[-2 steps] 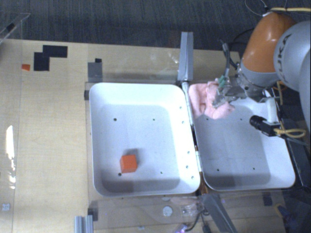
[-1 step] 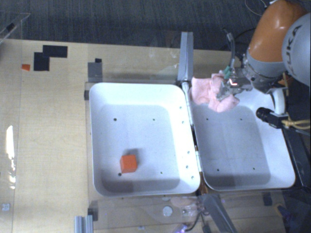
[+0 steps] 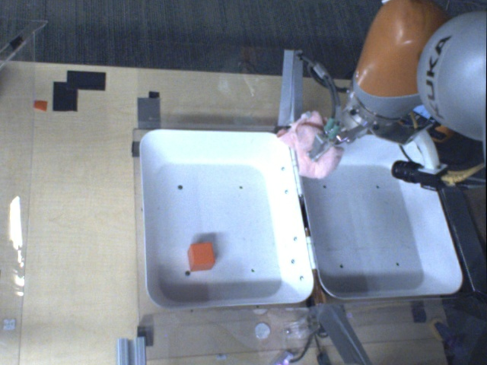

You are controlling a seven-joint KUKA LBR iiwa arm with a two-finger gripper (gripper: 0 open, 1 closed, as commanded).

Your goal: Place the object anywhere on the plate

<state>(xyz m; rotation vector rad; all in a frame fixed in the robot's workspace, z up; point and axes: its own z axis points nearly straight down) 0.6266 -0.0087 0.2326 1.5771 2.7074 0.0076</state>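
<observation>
Pink and soft, the object (image 3: 308,152) looks like a crumpled piece of cloth or a small plush thing, and it sits at the far inner corner of the right bin (image 3: 396,280), lying partly over the divider between the two bins. My claw (image 3: 333,138) is at its right edge, and some of the pink material seems to lie between my fingers, but the wrist covers too much, so I cannot tell if the fingers are closed on it or only touching it. I do not recognise any separate plate; I judge that the left bin (image 3: 160,280), white and shallow with smooth walls and small dark dots on its floor, is the likely place for it, but this is only my guess. To do this step well, I think I should first be sure of a firm pinch on a thick fold, because such limp fabric can slip out or hang down and catch on the bin rims. Then I should lift high enough to clear the divider before I go to the left, and release only when the object is low over the floor. A small orange cube (image 3: 202,256), hard and with sharp edges, rests near the front of the left bin, well apart from the object; I would put the pink thing away from it. Under both bins is the pale wooden worktop (image 3: 76,219), matt and flat.
</observation>
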